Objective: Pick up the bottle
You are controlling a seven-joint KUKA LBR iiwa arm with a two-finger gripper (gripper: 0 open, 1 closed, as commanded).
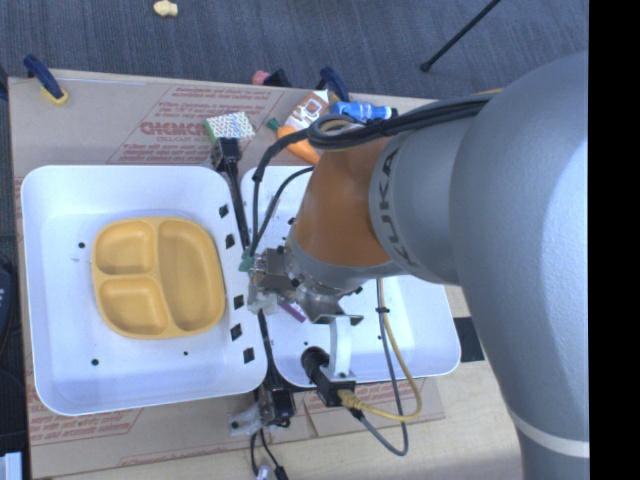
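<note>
My arm, with its orange band (pixel 340 208), reaches down over the right bin (pixel 425 318) and hides most of its floor. The gripper (pixel 290 298) is low at the bin's left side, close to the wall between the two bins. A small purple-pink piece (pixel 297 311) peeks out just beneath the gripper; I cannot tell what it is or whether it is held. An orange and white object (pixel 303 118) lies at the back edge of the right bin, partly covered by the arm; it may be the bottle.
The left bin (pixel 50 268) holds a yellow divided plate (pixel 158 276). Cables (pixel 385 413) hang from the wrist over the right bin's front edge. A small patterned box (pixel 229 126) and clamps sit on the cardboard behind the bins.
</note>
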